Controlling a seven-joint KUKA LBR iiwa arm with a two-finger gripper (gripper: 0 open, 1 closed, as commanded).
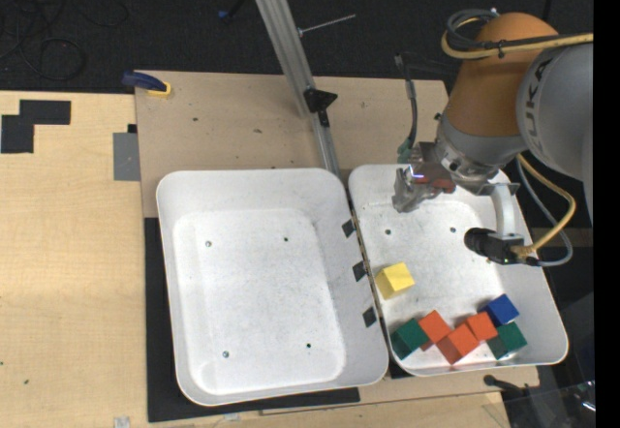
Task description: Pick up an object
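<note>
Lying apart from fingers point(411, 192) (nearer camera): yellow block point(395, 279)

- My arm point(542, 97) comes in from the right of the camera view, its grey body high in frame and the orange band just above the wrist.
- The wrist bends down and to the left.
- My gripper point(407, 196) hangs at the end, pointing downward.
- Yellow and black cables loop around the wrist housing.
</note>
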